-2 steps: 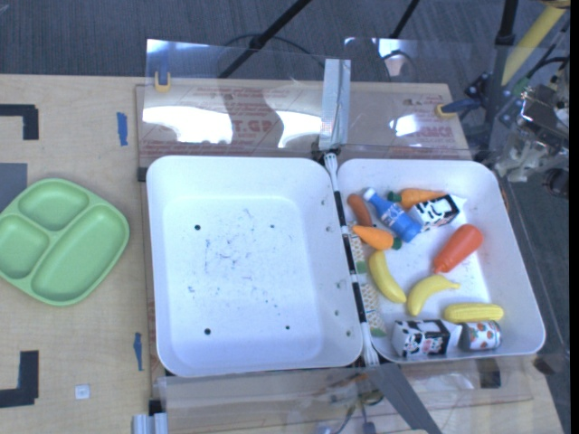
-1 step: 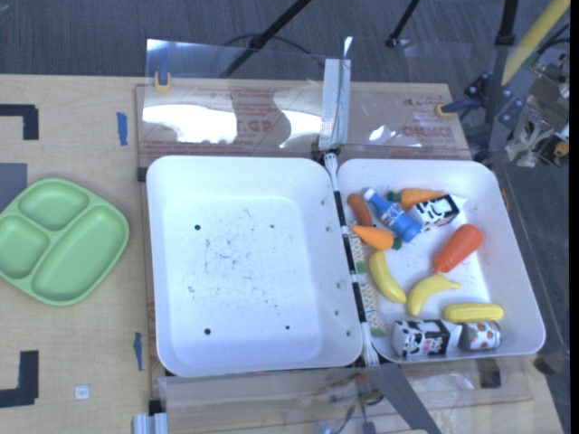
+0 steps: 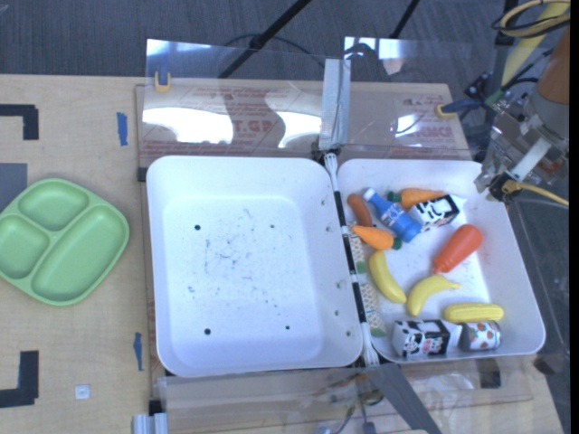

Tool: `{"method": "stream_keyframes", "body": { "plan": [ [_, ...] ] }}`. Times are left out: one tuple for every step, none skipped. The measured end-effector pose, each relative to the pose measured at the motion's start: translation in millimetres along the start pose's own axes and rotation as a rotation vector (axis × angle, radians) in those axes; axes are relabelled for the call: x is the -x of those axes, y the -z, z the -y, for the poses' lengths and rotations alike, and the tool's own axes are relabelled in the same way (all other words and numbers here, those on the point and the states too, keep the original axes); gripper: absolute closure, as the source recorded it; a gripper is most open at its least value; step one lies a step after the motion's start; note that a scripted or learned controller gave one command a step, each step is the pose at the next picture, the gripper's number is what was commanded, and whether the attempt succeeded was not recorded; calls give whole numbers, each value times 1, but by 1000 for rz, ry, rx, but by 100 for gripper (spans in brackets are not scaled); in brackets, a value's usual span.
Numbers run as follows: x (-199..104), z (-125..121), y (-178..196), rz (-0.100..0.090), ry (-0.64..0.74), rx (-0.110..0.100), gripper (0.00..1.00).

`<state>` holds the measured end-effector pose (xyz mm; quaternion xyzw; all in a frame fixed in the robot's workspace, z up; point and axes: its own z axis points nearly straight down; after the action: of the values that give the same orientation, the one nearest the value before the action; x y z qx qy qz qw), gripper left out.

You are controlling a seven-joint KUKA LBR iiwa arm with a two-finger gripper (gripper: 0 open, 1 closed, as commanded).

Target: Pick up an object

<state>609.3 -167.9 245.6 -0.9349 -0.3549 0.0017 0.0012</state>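
Two shallow white bins are seen side by side on the wooden table (image 3: 72,116). The left bin (image 3: 240,260) shows only faint blue scribble marks and a few dark dots on its floor. The right bin (image 3: 516,278) carries the objects for picking: a blue bottle (image 3: 395,217) with a white cap, lying near the upper middle; a small orange carrot (image 3: 359,208) just to its left; another orange carrot (image 3: 422,196) with a green tip above it; a black-and-white cow-patterned carton (image 3: 437,212) just beside the bottle's right; a third orange piece (image 3: 374,237) below the bottle; a larger orange-red carrot (image 3: 457,247) lying tilted further right; two yellow bananas (image 3: 387,277) (image 3: 429,291) near the middle; a yellow piece (image 3: 472,313) lower right; a second cow-patterned carton (image 3: 421,339) at the front edge; and a small can (image 3: 480,335) just beside it. A green divided plate (image 3: 60,240) is set on the table well to the left of the bins. The tool (image 3: 502,181) is seen at the upper right, above the far right corner of the right bin, apart from all the objects; whether its fingers are spread or closed cannot be told, and nothing is seen between them.
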Motion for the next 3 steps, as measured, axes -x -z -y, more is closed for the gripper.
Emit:
{"method": "stream_keyframes", "body": {
  "plan": [
    [-22, -47, 2, -2, -208, 3, 100],
    [-24, -46, 13, -1, -202, 5, 100],
    [-3, -74, 18, -2, -471, 4, 100]
  ]
}}
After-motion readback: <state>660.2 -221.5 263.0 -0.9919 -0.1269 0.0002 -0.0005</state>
